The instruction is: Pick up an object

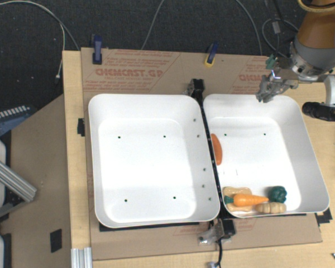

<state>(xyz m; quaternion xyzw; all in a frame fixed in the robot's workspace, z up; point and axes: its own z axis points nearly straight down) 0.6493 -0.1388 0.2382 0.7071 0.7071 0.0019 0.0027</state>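
Item: my claw (266,95), poised over the right bin's (301,128) far edge; grip state, cannot tell. Carrot (249,200) and other toys crowd its near edge, unreached.

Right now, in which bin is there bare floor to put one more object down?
The left bin has bare floor throughout. The right bin is free in its middle and far part, beside the orange sausage. Its near edge is crowded: carrot, green piece, beige pieces.
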